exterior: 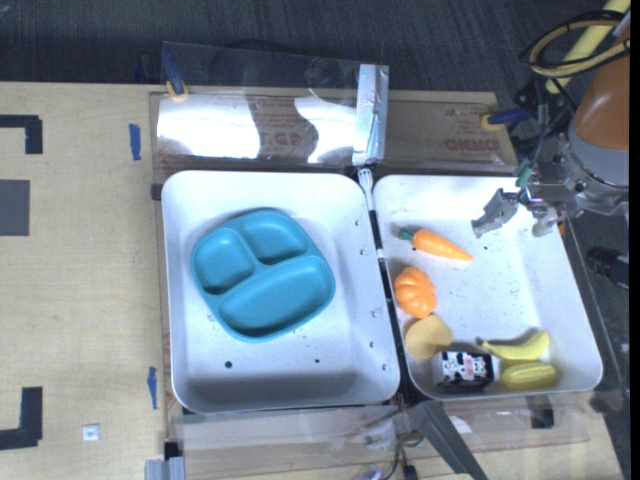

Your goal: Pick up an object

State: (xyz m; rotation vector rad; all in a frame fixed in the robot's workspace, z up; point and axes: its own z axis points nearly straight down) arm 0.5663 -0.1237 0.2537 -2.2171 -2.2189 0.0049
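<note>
In the right bin (560, 268) lie an orange carrot (438, 245) with a green top, a small orange pumpkin (415, 290), a pale yellow rounded fruit (428, 336), a black-and-white carton (465, 368) and two yellow bananas (522, 348). My gripper (516, 222) hangs over the bin's upper right part, to the right of and slightly above the carrot. Its two grey fingers (489, 217) stand apart, open, with nothing between them.
The left bin (190, 208) holds a blue divided plate (262, 271). A clear plastic sheet (265, 118) and a metal strip (370, 113) stand behind the bins. Yellow and black cables (570, 48) loop at the upper right beside the arm.
</note>
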